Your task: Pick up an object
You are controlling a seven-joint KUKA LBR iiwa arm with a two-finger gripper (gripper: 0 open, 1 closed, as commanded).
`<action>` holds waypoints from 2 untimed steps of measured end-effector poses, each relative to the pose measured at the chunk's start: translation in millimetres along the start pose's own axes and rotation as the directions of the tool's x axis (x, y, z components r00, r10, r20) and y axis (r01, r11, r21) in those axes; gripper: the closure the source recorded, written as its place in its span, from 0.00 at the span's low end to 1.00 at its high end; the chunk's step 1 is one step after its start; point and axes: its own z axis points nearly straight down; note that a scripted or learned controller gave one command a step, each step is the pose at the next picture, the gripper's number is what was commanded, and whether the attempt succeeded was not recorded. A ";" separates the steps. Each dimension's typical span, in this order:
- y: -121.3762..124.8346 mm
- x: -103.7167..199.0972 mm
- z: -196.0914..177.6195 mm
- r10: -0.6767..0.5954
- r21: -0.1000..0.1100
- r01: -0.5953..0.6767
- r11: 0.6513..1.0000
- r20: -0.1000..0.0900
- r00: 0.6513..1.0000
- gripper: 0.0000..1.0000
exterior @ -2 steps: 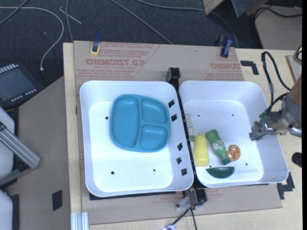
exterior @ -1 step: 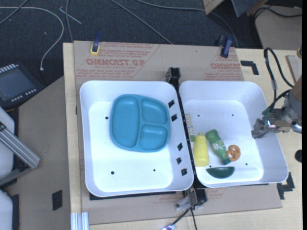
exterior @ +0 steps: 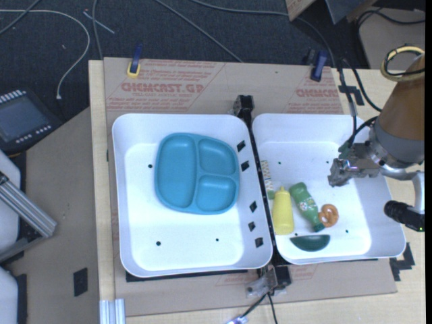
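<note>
Dark carpet [exterior: 202, 19], loose white cables [exterior: 74, 39], cardboard-topped bench [exterior: 202, 76]

Bright, even light — soft, slightly blurred.

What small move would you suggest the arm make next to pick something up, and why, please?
Probably a short move toward the view's lower left, then down: the gripper hangs over bare floor of the right bin, while the pretzel, green bottle and yellow bottle lie clustered nearer the bin's front edge. The pretzel is closest.
</note>
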 end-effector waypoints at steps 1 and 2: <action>33.5 45.4 4.3 0.000 -0.001 0.000 1.000 0.000 1.000 1.00; 64.8 93.1 -12.1 -0.001 -0.003 0.001 1.000 0.000 1.000 1.00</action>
